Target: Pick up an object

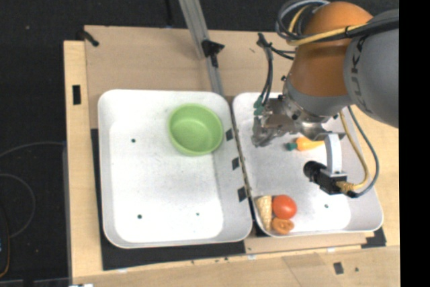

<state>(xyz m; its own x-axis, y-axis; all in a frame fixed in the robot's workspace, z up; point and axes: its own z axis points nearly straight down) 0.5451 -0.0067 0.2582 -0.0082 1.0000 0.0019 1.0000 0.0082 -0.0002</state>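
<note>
Reaching in from the right, the grey arm [363, 70] with its orange band hangs over the right bin [336, 218], its pincer [265, 134] low over the bin's upper left part, close to the divide between the two bins. Whether the pincer is released or clenched cannot be told from this angle, since the wrist and its cables cover most of it, and nothing can be seen between its tips.

Just right of the pincer lies a small orange and yellow object [308, 143] with a green end, possibly a toy carrot, partly hidden under the wrist. In the right bin's lower left corner sit a red tomato [285, 206], a pale yellow wedge-shaped piece [265, 209] touching it on the left, and a smaller orange piece [282, 226] just below.

The left bin [134, 212] holds a green bowl [195, 129], upright, in its upper right part. Both bins rest side by side on the bench [134, 64].
</note>
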